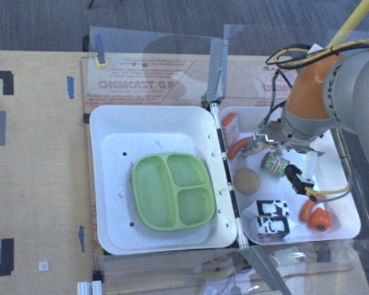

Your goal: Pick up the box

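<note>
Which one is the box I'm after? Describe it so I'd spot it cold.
Look in the right bin, opposite the one with the green plate. At its near edge lies the box, a small carton printed in black and white. The brown ball and orange pepper beside it are rounded and plain-coloured.

A single camera looks down at a slant from above the bench [37, 183], taking in both the left bin [111, 134] and the right bin [347, 223] beside it.
</note>
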Controlling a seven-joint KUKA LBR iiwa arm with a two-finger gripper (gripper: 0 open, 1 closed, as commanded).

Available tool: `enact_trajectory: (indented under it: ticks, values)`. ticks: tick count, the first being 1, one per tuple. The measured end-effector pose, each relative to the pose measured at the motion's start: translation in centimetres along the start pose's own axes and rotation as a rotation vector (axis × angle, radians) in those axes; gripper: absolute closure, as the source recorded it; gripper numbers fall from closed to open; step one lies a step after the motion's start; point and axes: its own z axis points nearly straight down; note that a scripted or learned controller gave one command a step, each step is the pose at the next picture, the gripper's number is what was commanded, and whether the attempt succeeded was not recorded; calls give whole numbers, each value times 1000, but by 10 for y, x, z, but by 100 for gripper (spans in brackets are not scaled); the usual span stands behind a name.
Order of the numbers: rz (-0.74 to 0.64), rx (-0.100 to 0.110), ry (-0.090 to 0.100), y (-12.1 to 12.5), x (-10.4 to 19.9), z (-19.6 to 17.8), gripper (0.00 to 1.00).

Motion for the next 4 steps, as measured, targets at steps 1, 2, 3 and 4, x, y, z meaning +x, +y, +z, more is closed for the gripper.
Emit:
enact_trajectory:
  ticks: [1,2,3,4]
  values:
    - [53,3,-1,-67,-53,0,0]
    - [266,2,1,-61,-63,0,0]
    - [322,-4,-2,-124,-38,-1,0]
    - [370,1,-2,-63,-69,0,0]
